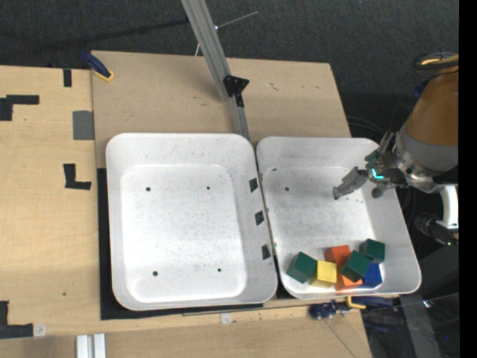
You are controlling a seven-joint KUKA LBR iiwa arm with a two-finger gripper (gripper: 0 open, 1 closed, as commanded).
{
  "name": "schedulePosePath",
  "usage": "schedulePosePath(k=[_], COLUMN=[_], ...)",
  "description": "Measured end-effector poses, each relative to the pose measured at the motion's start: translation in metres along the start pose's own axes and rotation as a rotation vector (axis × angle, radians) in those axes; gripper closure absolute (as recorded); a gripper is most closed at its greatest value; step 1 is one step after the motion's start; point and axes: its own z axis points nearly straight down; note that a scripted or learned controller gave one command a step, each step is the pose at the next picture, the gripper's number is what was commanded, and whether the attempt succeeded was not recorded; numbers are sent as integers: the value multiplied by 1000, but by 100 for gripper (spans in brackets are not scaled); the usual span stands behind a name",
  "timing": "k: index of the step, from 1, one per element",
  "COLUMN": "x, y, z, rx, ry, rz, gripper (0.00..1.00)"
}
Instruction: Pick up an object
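Tool [359, 183] of the grey arm hangs over the upper part of the right white plastic bin [298, 151], fingers spread apart, holding nothing. Small coloured blocks [339, 266], green, yellow, orange and blue, lie packed in that bin's near corner, well apart from it. Packed so tightly against the wall, they may block the fingers, so a grasp could slip.

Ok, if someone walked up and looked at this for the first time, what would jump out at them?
The cluster of coloured blocks in the near corner of the right bin: green, yellow, orange and blue against the white. Next, the gripper, poised over that bin's far half, well apart from the blocks, with nothing between its fingers. The left bin beside it is plain speckled white.
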Motion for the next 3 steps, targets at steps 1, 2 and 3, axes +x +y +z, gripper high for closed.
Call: schedulePosePath(k=[1,2,3], x=[0,1,-1], y=[1,-8,-3], z=[-2,45,107], rx=[-4,1,2], ry=[-1,-1,-1], rz=[-2,0,-1], gripper=[0,0,0])
